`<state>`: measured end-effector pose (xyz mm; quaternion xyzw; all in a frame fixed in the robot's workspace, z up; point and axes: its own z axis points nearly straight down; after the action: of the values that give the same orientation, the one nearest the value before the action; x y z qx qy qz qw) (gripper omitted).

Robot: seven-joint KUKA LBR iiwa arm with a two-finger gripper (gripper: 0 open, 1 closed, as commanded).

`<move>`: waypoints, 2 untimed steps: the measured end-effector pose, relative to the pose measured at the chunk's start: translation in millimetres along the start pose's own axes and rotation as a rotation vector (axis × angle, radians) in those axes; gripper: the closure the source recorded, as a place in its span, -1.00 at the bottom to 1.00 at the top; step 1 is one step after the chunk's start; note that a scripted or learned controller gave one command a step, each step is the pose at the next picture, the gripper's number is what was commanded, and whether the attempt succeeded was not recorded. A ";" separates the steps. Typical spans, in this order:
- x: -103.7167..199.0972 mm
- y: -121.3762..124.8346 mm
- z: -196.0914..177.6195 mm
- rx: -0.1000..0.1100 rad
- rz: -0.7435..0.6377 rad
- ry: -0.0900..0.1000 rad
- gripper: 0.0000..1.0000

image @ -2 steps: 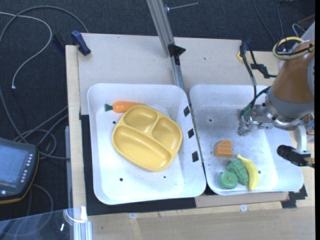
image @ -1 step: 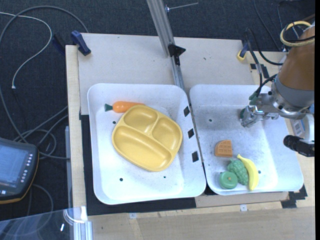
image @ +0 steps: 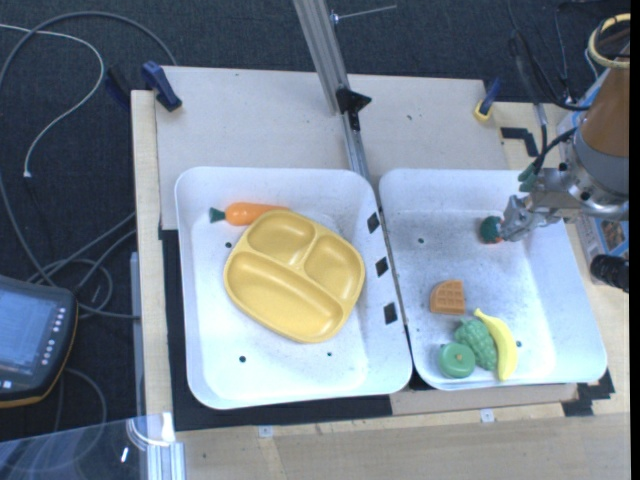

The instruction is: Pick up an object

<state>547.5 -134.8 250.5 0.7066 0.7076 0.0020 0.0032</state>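
On the pale wooden surface (image: 260, 108) sit two shallow white plastic bins side by side. The left bin (image: 205, 368) holds a yellow plastic divided plate (image: 294, 273) with three compartments, lying slightly turned, and a small orange toy carrot with a green top (image: 243, 213) that lies just beyond the plate's far edge, touching or nearly touching it. The right bin (image: 560, 298) holds four small toys: a dark green rounded object (image: 489, 230) near its far side, an orange waffle-shaped square (image: 448, 297) towards the middle, and at the near edge a cluster of a green round disc (image: 456, 360), a green bumpy bunch-shaped piece (image: 479, 340) and a yellow toy banana (image: 500, 342), the three touching or just beside one another. The grey arm reaches in from the right, and its gripper (image: 512, 224) is low over the right bin's far part, its tip just beside the dark green rounded object; whether it is clenched, released or grasping that object cannot be told from here.
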 end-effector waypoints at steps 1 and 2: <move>53.4 -9.3 12.7 0.011 -0.005 0.005 1.00; 106.1 -14.0 21.0 0.011 -0.005 0.006 1.00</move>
<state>533.5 -28.7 229.2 0.7050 0.7092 0.0000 -0.0028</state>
